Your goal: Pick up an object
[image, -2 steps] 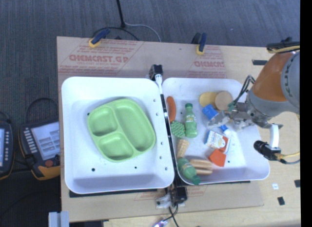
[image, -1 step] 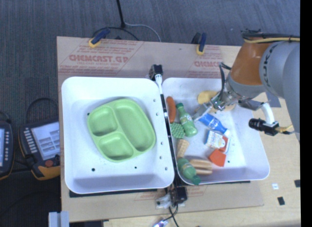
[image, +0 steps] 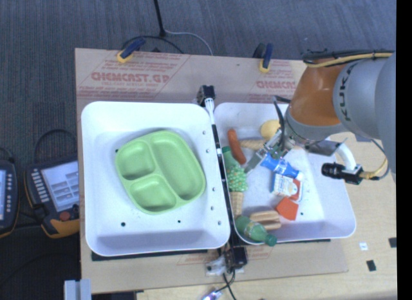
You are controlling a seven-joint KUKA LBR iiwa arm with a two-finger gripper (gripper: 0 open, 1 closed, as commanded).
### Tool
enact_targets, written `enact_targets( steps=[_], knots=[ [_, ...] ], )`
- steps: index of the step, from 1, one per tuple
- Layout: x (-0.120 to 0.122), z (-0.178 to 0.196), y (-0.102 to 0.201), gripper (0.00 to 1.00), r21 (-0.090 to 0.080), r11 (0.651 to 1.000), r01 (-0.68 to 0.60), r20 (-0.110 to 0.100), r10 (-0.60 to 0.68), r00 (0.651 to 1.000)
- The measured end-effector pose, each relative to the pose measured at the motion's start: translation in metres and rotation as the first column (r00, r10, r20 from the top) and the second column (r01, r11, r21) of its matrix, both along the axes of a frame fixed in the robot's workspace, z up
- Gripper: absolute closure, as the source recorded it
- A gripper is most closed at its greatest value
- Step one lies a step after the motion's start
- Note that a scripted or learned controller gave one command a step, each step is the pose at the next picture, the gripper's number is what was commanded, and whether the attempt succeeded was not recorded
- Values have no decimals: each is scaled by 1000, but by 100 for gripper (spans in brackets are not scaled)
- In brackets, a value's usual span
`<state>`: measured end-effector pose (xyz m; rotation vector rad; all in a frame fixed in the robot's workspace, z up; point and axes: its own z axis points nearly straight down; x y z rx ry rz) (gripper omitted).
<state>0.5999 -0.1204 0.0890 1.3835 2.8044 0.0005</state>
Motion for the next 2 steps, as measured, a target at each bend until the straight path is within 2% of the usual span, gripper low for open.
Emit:
enact_targets(
  steps=[1,2],
  knots=[
    [-2,0,15,0,3,987,161,4,-161,987],
    [29,97,103,0,7,964,266,-10,-266,964]
  ],
)
